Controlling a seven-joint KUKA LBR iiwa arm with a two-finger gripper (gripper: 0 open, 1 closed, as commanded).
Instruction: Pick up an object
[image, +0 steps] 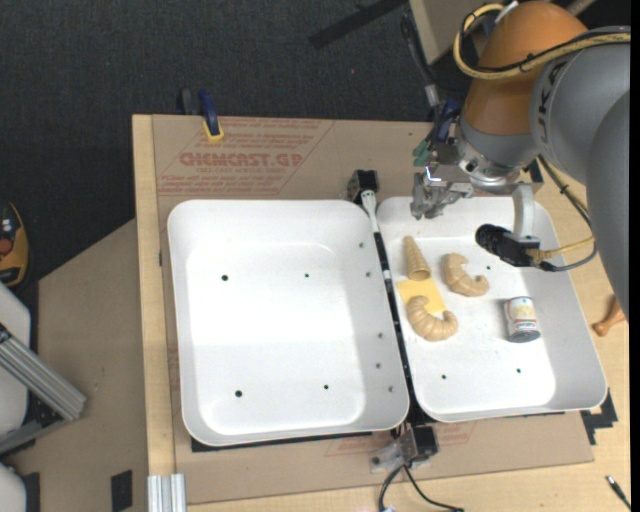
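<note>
In the right bin (560, 395), near its left side, lie a cone (416, 257), a yellow wedge (420, 293) and a croissant (431, 321) touching the wedge; a second croissant (465, 274) sits just right of the cone, and a small can (520, 319) stands further right. The hand (432, 203) hangs over the bin's far left corner, above the cone, holding nothing visible; its state cannot be told. The left bin (270, 320) sits beside it on the bench (250, 160).
</note>
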